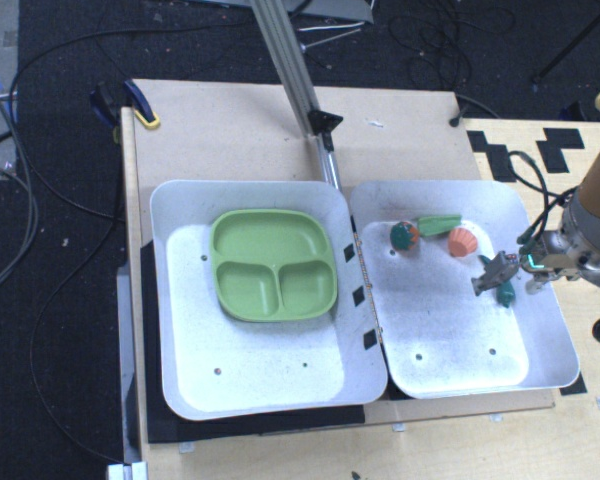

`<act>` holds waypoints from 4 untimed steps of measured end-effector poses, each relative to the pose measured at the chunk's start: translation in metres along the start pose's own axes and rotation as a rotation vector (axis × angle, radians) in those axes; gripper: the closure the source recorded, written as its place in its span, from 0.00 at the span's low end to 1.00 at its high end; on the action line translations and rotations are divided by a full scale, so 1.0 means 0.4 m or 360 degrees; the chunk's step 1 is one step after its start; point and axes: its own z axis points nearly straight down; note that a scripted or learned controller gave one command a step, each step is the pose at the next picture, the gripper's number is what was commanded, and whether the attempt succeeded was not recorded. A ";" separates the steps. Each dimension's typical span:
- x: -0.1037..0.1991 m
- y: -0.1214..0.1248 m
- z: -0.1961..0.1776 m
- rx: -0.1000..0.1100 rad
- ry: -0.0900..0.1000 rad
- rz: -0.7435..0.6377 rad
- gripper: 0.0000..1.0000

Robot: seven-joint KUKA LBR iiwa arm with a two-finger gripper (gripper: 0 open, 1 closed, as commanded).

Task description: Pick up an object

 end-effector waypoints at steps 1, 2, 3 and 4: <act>0.000 0.001 -0.001 -0.0001 0.0000 0.0000 0.00; -0.019 -0.004 0.150 0.0008 0.0002 0.0004 0.00; -0.023 -0.007 0.311 0.0008 0.0003 0.0004 0.00; -0.023 -0.005 0.352 -0.0005 -0.0001 0.0003 0.00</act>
